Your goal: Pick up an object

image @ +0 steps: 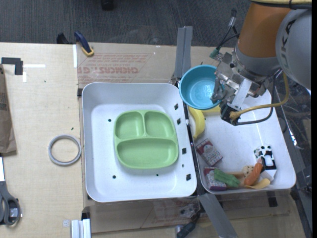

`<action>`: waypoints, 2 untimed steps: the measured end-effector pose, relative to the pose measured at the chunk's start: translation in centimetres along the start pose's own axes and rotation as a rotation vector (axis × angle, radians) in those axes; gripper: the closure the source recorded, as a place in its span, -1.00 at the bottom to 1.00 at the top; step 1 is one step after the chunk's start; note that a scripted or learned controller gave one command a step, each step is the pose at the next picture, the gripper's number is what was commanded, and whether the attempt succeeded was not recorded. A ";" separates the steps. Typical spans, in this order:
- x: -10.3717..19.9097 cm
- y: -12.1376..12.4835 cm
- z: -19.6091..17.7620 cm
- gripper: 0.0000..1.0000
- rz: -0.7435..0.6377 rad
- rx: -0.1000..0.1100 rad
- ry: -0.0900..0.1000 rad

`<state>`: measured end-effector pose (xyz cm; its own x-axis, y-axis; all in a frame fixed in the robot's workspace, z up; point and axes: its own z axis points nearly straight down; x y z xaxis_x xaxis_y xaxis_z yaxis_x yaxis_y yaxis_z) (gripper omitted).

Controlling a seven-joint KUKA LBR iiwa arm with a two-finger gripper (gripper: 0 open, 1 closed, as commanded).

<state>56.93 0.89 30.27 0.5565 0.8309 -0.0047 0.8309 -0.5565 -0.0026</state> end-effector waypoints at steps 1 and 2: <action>2.1 4.3 7.7 1.00 0.203 0.003 -0.002; -0.1 -2.0 10.8 1.00 0.160 0.003 0.000</action>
